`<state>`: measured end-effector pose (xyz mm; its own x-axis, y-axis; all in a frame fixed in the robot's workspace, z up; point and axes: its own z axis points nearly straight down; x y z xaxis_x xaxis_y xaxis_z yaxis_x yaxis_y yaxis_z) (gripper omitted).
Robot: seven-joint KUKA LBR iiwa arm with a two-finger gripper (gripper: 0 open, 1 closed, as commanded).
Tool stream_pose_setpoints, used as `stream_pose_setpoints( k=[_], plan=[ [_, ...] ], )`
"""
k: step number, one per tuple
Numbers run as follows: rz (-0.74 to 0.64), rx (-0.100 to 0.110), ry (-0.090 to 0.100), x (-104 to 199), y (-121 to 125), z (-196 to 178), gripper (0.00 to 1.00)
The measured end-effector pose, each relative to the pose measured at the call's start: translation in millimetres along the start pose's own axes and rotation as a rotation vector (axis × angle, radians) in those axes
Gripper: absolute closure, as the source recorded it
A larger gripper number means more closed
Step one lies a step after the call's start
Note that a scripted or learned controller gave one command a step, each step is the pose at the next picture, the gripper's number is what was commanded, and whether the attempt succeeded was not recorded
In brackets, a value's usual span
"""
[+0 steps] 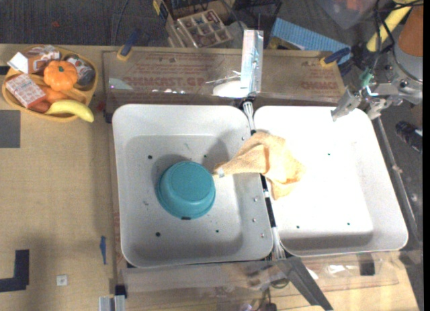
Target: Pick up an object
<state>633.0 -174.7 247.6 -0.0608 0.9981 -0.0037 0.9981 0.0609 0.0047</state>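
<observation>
A round teal plastic bowl (187,189) sits upturned in the left white bin (134,131). A crumpled yellow cloth (269,160) lies draped across the divide between that bin and the right white bin (349,195). The end effector (359,101) hovers above the right bin's far corner, well apart from the cloth; whether it is parted or closed cannot be determined.

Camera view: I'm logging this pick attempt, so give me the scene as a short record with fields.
left bin: holds an upturned teal plastic bowl
cloth: crumpled yellow-orange cloth draped over the divide between both bins
right bin: holds part of the cloth
gripper: above the right bin's far right corner, apart from the cloth
bench left: basket of toy food
</observation>
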Motion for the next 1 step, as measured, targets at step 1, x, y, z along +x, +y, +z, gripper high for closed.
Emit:
stream_pose_setpoints(
  k=[1],
  plan=[
    [0.001, 0.004, 0.003, 53.3, -3.8, 104.7, 0.00]
  ],
)
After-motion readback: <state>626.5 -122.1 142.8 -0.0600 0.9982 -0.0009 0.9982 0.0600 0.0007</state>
